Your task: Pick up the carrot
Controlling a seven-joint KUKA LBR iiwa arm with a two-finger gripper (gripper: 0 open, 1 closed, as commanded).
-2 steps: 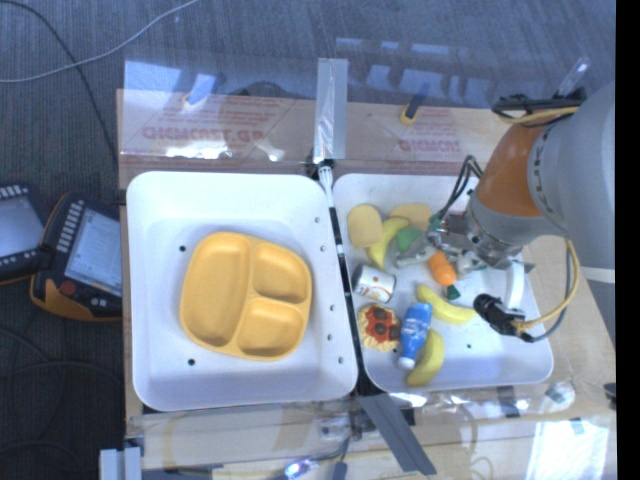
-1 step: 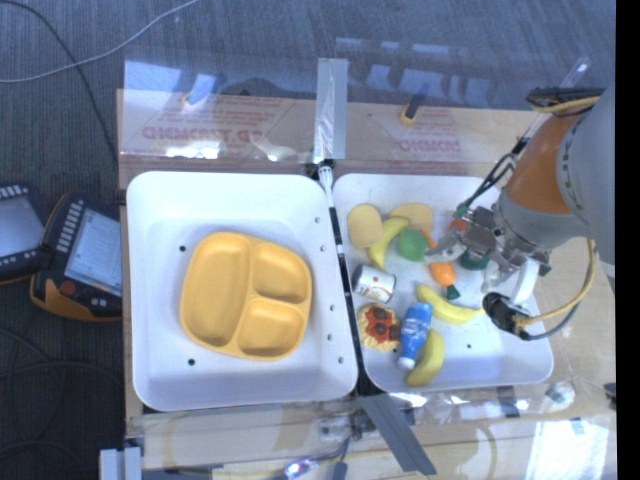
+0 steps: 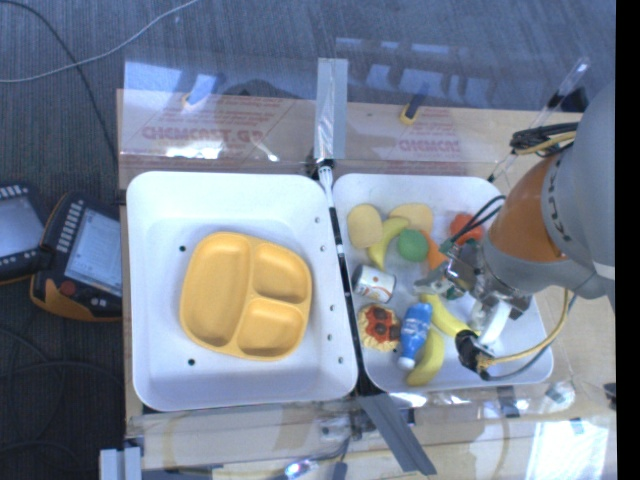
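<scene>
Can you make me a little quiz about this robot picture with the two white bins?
1. True or false: the yellow tray with three sections lies in the left bin.
2. Which sits nearest the blue bottle? A) banana B) yellow tray C) black handheld screen
3. Fill in: the toy food is piled in the ____ bin.

Key: 1 true; 2 A; 3 right, where the gripper has reached in beside something orange that might be the carrot.

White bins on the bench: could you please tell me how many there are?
2. The left shallow white bin bears a yellow three-compartment plastic tray. The right shallow white bin bears mixed toy food, with the grey arm's two-finger gripper over it.
</scene>
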